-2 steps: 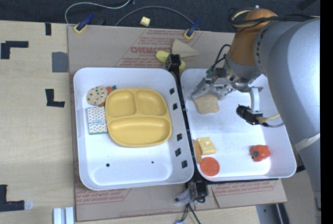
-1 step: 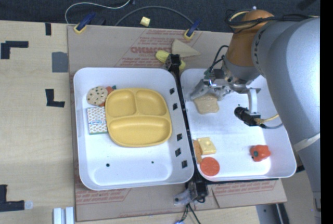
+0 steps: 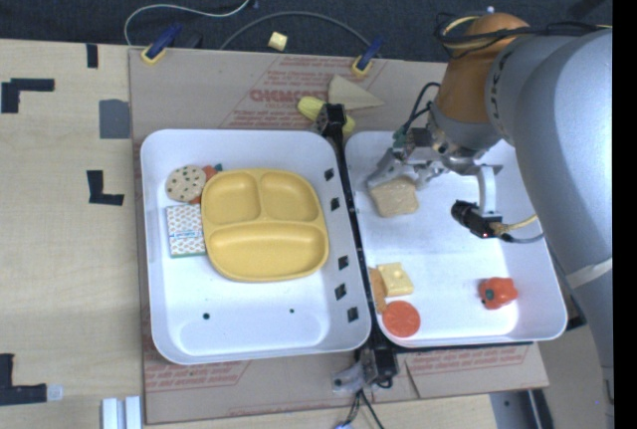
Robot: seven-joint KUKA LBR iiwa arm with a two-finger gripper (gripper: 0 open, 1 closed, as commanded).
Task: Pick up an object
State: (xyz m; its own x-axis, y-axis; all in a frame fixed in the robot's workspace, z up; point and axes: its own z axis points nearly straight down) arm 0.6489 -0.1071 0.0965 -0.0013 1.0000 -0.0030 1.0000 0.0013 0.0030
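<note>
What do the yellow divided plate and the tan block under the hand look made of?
The yellow divided plate looks like moulded plastic: smooth, uniform colour, soft sheen, rounded compartment ridges. The tan block below the hand looks matte and slightly rough, perhaps foam or a toy bread piece; the view leaves that open.

A mustard-yellow divided plastic plate (image 3: pixel 265 223) fills the left white bin (image 3: pixel 249 337), beside a tan speckled round cookie (image 3: pixel 185 183) and a pale blue-dotted square wafer (image 3: pixel 185 230). In the right white bin (image 3: pixel 537 313) lie a beige bread chunk (image 3: pixel 395 199), a yellow cheese square (image 3: pixel 395 279), a red-orange disc (image 3: pixel 402 320) and a red-orange toy pepper (image 3: pixel 497 293).
</note>
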